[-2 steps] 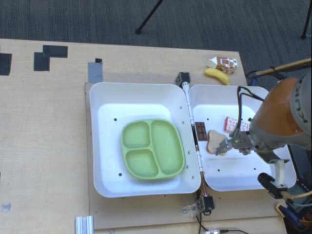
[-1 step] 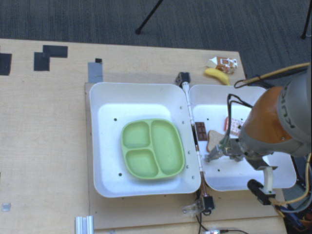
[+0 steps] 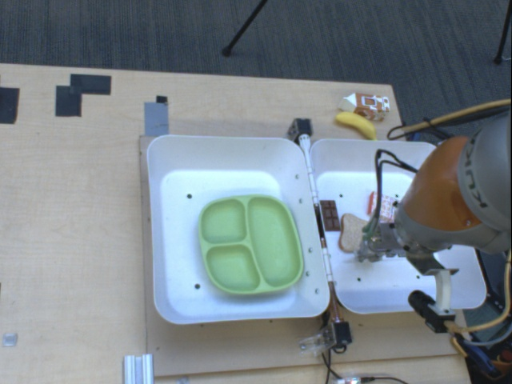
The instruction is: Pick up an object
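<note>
From the overhead camera, I have the gripper (image 3: pixel 370 249) low in the right bin (image 3: pixel 352 298), its tip at the right edge of the toast (image 3: pixel 350 232). Just beyond the toast, on the far side from the gripper, a chocolate bar (image 3: pixel 328 214) lies against the bin's dividing wall; a red-and-white packet (image 3: pixel 384 207) sits just behind the tip, partly under the wrist.

My worry is a miss. The toast lies flat and thin, so the grip could close above it or merely nudge it toward the chocolate bar, and the packet is close enough to be caught instead.

Whether the gripper is spread or closed, and whether it has hold of anything, I cannot tell; the arm's bulk covers that. In the left bin (image 3: pixel 160 238) rests a green tray (image 3: pixel 250 245).
</note>
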### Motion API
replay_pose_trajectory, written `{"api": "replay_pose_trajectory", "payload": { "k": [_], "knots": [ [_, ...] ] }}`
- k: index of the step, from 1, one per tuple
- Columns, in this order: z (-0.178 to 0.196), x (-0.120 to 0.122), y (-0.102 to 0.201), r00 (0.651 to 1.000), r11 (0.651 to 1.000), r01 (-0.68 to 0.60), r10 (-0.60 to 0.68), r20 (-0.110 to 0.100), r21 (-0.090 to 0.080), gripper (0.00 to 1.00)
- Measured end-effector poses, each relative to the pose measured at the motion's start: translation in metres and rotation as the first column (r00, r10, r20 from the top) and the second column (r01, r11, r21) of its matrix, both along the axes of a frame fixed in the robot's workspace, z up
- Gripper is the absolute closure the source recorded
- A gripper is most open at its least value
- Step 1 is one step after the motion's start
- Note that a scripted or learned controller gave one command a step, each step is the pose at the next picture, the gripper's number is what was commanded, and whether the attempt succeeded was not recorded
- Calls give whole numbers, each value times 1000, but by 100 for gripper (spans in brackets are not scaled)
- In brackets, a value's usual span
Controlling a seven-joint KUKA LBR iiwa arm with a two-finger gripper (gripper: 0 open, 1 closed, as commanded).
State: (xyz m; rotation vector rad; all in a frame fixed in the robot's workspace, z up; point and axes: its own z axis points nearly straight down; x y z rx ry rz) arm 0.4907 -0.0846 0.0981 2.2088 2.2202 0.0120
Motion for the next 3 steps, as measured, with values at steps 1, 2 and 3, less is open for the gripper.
{"api": "replay_pose_trajectory", "payload": {
  "k": [1, 2, 3],
  "knots": [
    [87, -3, 73, 1000, 1000, -1, 1, -9, 3, 100],
    [86, -3, 72, 1000, 1000, -1, 1, -10, 2, 0],
    [37, -4, -3, 1000, 1000, 2, -2, -12, 1, 0]
  ]
}}
